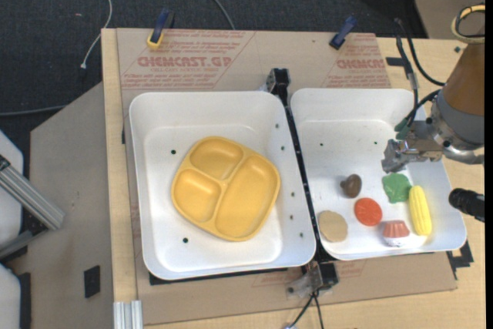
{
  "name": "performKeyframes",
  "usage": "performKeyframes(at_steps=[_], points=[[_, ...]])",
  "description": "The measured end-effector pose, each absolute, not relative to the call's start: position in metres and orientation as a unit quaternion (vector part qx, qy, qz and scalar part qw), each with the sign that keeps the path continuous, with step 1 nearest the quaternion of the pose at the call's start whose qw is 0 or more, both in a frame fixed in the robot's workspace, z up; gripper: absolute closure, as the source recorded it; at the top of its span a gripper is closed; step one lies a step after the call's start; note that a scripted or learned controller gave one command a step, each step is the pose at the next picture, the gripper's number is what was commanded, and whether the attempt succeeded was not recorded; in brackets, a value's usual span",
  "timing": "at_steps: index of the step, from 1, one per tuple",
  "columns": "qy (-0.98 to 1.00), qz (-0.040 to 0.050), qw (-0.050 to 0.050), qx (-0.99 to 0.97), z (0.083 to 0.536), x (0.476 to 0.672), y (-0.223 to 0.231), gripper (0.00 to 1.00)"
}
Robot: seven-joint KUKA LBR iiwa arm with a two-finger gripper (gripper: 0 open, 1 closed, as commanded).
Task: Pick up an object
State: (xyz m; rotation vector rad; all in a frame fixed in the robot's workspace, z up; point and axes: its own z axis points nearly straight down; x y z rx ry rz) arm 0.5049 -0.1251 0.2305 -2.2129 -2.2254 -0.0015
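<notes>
Two white bins side by side on the table [115, 166]. Left bin [146, 127] holds a yellow divided plate [225, 187], three compartments, lying flat near the middle. Right bin [339, 108] has small items clustered in its near right part: a brown pebble-like piece [352, 184], an orange-red round piece [368, 212], a tan disc [333, 226] at the front, a green piece [397, 187], a yellow corn cob [420, 210] just right of the green one, and a pink cupcake-like piece [395, 229] at the front edge. End effector [394, 158] hangs over the right bin's right side, just above the green piece; cannot tell whether it is open or closed, and nothing is visibly held in it.
</notes>
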Motion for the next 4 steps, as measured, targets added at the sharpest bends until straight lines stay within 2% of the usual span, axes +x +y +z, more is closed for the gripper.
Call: performKeyframes(at_steps=[3, 4], points=[[-0.709, -0.0007, 0.0, -0.706, 0.235, 0.545, 0.042, 1.0], [-0.709, 0.0009, 0.002, -0.705, 0.231, 0.534, 0.09, 1.0]])
